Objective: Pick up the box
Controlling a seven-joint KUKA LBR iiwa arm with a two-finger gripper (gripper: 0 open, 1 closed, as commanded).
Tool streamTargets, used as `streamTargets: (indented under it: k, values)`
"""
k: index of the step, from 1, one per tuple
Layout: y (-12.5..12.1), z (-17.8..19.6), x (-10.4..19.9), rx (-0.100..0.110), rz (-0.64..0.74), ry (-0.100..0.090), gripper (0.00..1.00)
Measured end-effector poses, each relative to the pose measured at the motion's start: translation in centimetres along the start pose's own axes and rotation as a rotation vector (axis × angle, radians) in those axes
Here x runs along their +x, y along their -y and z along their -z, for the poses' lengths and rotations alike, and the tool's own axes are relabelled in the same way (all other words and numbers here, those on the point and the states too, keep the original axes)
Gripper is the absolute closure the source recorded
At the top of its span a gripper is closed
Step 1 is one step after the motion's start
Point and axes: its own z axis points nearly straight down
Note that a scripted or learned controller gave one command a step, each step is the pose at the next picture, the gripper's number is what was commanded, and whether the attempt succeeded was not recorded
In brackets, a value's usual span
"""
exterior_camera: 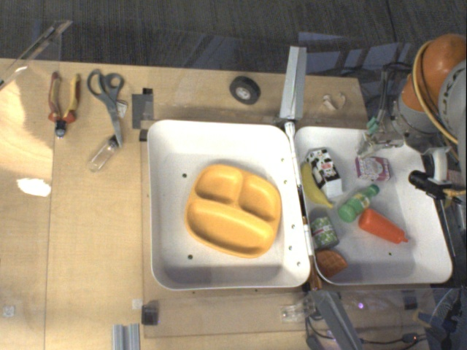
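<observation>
The box (322,169), a small black-and-white carton, lies near the far left corner of the right bin (430,268), its left side touching a banana (314,186). The end effector (378,138) hangs over the bin's far edge, to the right of the box and apart from it, just above a purple packet (373,168); whether it is apart or together cannot be told. Nearer lie a green bottle (357,204), an orange carrot (381,225) and a small can (323,231). The left bin (168,195) holds a yellow bread-shaped toy (233,208).
</observation>
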Motion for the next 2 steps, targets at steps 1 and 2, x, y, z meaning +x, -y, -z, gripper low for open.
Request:
streamTargets:
  k: [1, 2]
  values:
    - [0.0, 0.0, 0.0, 0.000, 0.000, 0.000, 0.00]
    - [1.6, -1.4, -0.8, 0.006, 0.005, -0.009, 0.00]
